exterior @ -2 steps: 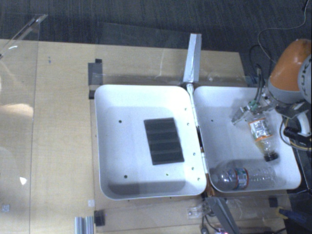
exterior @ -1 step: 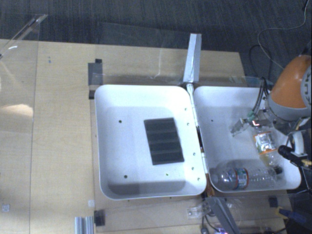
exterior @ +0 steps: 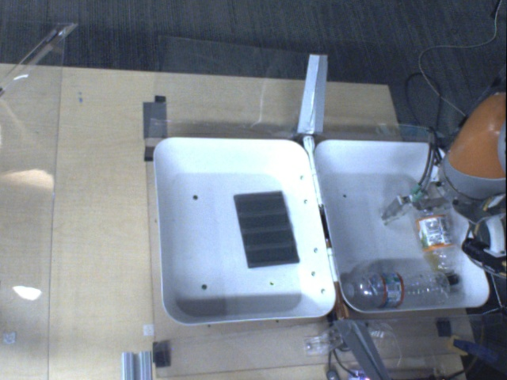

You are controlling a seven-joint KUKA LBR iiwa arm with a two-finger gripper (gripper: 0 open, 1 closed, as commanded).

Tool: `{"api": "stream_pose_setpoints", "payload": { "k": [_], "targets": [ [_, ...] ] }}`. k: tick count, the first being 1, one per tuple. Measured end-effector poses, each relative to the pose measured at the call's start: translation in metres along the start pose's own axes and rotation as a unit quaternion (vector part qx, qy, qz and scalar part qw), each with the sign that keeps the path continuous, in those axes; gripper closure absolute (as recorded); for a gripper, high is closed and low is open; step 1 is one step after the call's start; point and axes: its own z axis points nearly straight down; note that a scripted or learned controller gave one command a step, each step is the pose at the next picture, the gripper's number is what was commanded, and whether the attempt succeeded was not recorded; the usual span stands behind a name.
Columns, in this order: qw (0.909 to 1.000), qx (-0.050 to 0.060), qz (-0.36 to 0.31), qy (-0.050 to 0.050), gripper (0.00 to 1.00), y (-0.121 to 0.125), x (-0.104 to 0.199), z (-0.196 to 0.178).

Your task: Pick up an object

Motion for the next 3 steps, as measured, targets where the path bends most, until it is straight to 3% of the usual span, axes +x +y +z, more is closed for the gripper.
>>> {"api": "stream_pose_setpoints", "payload": {
  "k": [1, 2, 3],
  "targets": [
    [1.0, -0.004, -0.001, -0.001, 1.0, 0.003, 0.001, -0.013],
    [1.0, -0.004, -0.001, -0.001, 0.0, 0.003, 0.001, -0.013],
    [0.9995, 0.0, -0.03, 0.0, 0.0, -0.005, 0.001, 0.0]
  ]
}}
